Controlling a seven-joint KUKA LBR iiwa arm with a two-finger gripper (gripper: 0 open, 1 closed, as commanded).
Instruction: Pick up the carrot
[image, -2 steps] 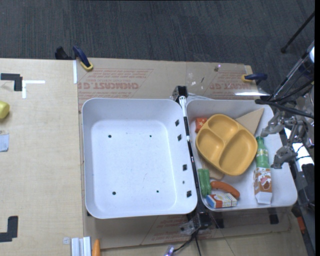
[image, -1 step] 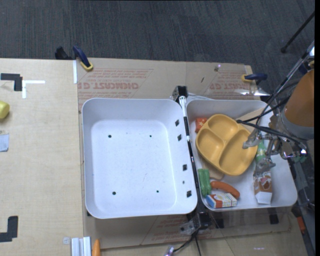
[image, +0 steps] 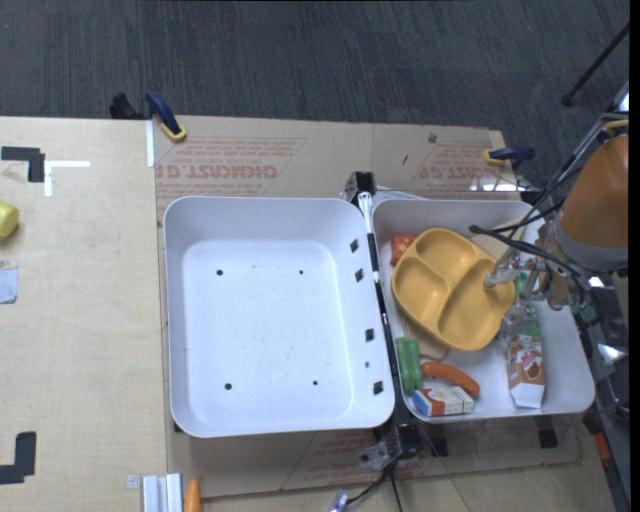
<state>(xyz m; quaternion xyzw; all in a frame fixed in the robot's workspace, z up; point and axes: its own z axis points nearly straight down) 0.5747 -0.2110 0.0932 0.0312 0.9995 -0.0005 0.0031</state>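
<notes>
Pincer (image: 522, 283) hangs over the right bin (image: 570, 392), at the right edge of the yellow divided plate (image: 450, 288). Can't tell how far open it is or whether it has hold of anything; metal parts blur together. Carrot (image: 452, 376) lies down-left of the pincer, well apart, just below the plate. Small carton (image: 442, 401) touches the carrot's lower side. Green item (image: 407, 362) just left of carrot. Pouch (image: 526, 368) directly below pincer. Left bin (image: 190, 330) far left.
</notes>
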